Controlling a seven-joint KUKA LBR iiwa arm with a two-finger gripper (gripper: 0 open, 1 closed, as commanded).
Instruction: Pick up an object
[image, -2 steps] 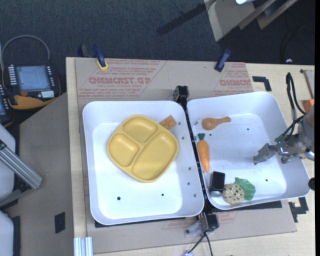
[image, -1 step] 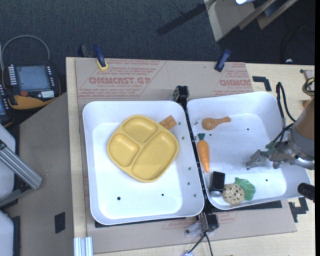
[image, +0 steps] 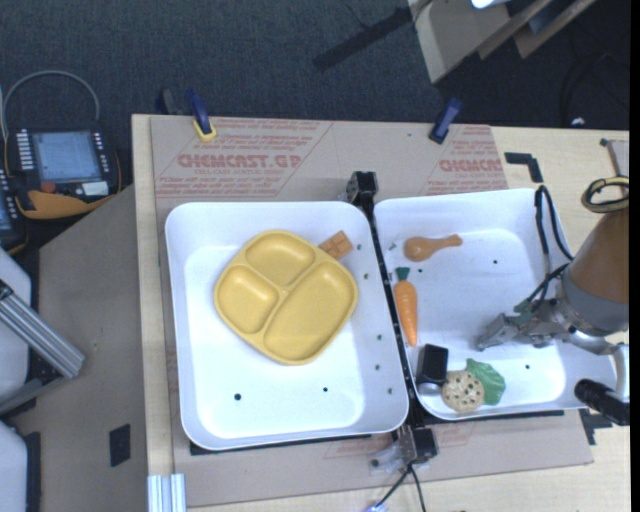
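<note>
A: Where does the grey two-finger hand (image: 492, 334) sit?

B: In the right shallow white bin (image: 500, 215), its fingers spread apart and gripping nothing.

A: And the objects?

B: The orange plastic carrot (image: 406, 311) lies at the hand's nine o'clock; the round speckled cookie (image: 462, 391) lies near its seven o'clock.

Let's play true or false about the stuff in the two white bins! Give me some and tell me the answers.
1. The yellow plate lies in the left bin. True.
2. The carrot lies on the yellow plate. False: it lies in the right bin, by the divider.
3. The cookie lies near the right bin's front edge. True.
4. The gripper holds the carrot. False: the carrot lies apart from it.
</note>
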